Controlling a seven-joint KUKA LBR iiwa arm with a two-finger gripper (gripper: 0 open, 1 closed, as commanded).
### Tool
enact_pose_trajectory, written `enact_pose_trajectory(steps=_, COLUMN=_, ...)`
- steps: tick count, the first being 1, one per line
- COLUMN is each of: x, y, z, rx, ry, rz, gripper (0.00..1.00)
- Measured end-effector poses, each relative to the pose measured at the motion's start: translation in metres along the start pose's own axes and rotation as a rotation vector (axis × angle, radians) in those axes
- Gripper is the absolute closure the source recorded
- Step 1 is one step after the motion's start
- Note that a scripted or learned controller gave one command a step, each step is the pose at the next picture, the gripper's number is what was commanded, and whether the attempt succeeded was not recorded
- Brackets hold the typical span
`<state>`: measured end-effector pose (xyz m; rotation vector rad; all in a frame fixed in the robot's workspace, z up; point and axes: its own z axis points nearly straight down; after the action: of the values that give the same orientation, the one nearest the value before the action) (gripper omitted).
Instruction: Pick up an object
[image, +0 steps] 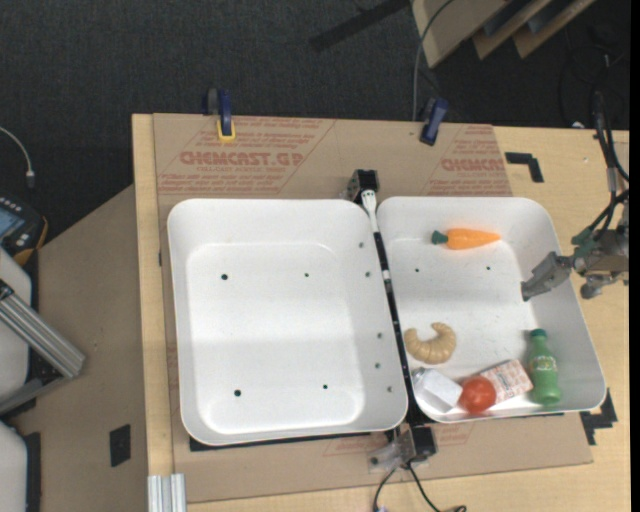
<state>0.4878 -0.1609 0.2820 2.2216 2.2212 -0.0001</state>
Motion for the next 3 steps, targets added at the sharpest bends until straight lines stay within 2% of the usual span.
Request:
enact_pose_trajectory(steps=1, x=0.083, y=0.003, z=-0.089, rx=-0.013, ry=0.001, rz=-0.011, gripper=0.00)
enact_pose_trajectory(steps=2, x=0.157, y=-0.008, z=-0.179, rx=-0.013, ry=0.003, rz=-0.009, gripper=0.00)
enact_pose_trajectory(steps=3, x=0.200, y=-0.008, z=-0.184, rx=-0.004, ry=0.001, rz=-0.005, gripper=0.00)
